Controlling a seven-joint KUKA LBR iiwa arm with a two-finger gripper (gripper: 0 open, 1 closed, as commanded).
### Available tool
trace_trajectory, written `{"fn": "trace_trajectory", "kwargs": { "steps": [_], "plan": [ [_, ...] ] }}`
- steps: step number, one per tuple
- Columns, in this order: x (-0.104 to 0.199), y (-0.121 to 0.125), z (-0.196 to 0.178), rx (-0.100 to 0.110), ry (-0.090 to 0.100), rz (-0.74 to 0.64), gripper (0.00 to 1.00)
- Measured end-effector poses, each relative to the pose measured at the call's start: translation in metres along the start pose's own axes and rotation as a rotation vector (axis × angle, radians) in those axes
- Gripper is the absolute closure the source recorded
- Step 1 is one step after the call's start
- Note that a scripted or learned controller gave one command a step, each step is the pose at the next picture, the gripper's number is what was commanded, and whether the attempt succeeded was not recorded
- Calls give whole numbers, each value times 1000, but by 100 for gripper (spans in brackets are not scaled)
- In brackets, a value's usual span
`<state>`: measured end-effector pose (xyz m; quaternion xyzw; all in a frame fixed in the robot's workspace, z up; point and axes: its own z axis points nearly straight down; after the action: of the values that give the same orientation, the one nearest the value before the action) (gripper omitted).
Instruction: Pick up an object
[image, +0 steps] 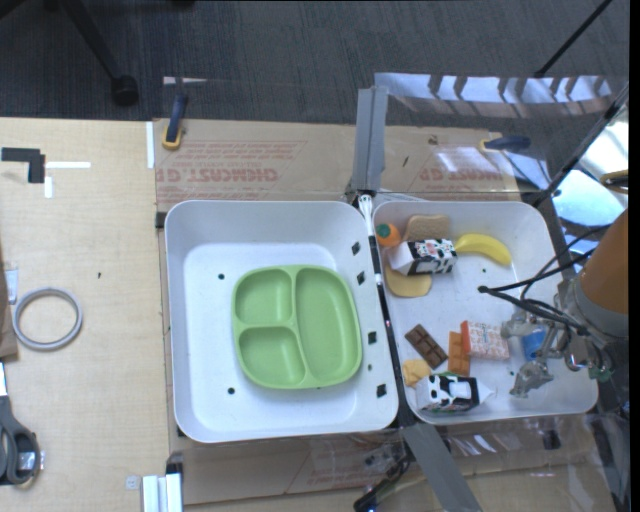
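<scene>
The right bin (545, 400) holds several small objects. A yellow banana (484, 247) lies at the back, beside a black-and-white cow-patterned box (432, 255) and a tan flat piece (410, 282). A brown chocolate bar (426, 346), an orange block (459, 349) and a pink wafer (488, 340) sit in the middle. A second cow-patterned item (449, 392) lies by the front wall. My gripper (527, 368) hangs low over the bin's right side, just right of the pink wafer, with nothing visibly held.
The left bin (200, 400) carries a green divided plate (297, 326). A small orange item (387, 236) sits at the right bin's back left corner. A yellow chip (415, 373) lies beside the front cow item. Cables (520, 285) trail across the right bin.
</scene>
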<state>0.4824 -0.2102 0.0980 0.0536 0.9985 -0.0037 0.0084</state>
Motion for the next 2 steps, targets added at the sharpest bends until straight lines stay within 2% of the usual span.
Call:
{"fn": "trace_trajectory", "kwargs": {
  "steps": [1,2],
  "plan": [
    [-64,46,0,-5,-3,21,0],
    [-56,111,0,-7,0,11,0]
  ]
}}
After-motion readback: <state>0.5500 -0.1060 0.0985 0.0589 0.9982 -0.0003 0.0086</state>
